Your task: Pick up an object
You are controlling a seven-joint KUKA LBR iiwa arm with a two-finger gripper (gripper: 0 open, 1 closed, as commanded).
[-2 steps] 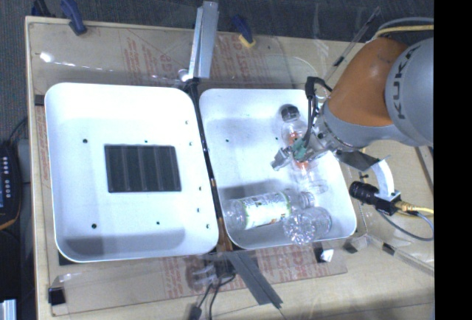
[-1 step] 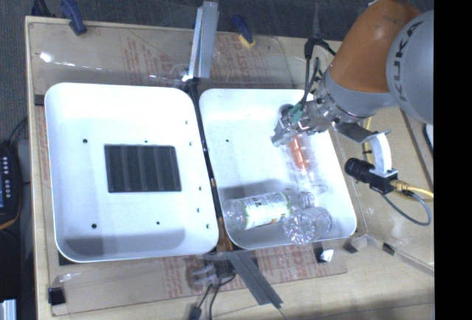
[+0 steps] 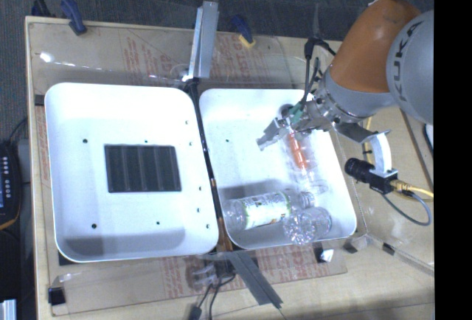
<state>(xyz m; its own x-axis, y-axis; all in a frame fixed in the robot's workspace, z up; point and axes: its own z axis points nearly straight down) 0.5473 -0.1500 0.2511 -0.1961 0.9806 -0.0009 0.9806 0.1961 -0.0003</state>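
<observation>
Along the near edge of the right bin [image 3: 221, 164] lie two clear plastic bottles: one on its side with a pale green-and-white label [image 3: 259, 210], and a crumpled clear bottle [image 3: 308, 224] just beside it toward the near right corner, the two touching or almost so. Both rest on the bin's floor close to its near wall. Beyond them, toward the bin's right wall, a third clear bottle with an orange label [image 3: 298, 154] runs roughly near to far; its far end reaches up to the gripper. The gripper [image 3: 289, 123] sits at that far end, over the right half of the bin, with one grey finger jutting out to the left; whether the fingers are spread or pinched on the bottle cannot be told, nor whether the bottle is off the floor. Behind the gripper the arm's orange band [image 3: 372, 42] and grey wrist come in over the bin's far right corner. The left bin [image 3: 66, 112] lies alongside, touching the right one, with a dark ribbed rectangle [image 3: 142, 168] at its middle. At the bench's far edge stand blue clamps [image 3: 74, 15]
</observation>
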